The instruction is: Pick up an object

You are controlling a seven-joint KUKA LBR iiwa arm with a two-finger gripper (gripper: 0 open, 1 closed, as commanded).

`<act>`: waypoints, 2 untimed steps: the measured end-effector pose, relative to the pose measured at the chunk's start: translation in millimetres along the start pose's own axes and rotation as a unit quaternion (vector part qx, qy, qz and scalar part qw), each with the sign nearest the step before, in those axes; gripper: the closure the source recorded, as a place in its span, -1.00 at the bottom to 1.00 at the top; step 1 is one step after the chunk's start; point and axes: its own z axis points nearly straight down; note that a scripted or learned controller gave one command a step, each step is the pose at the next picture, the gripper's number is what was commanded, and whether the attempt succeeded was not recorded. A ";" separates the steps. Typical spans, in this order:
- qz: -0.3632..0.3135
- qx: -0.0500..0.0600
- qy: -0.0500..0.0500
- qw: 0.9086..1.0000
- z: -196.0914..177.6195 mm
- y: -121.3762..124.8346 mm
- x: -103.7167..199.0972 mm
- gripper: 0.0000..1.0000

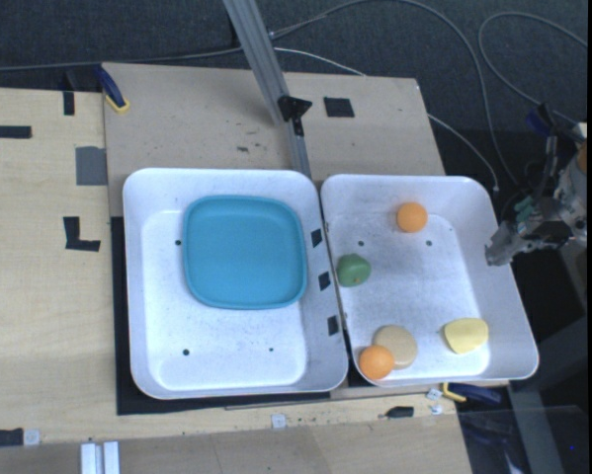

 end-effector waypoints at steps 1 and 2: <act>-0.002 0.002 0.001 1.000 -4.3 22.0 50.5 1.00; -0.002 0.003 0.001 1.000 10.4 40.8 104.9 1.00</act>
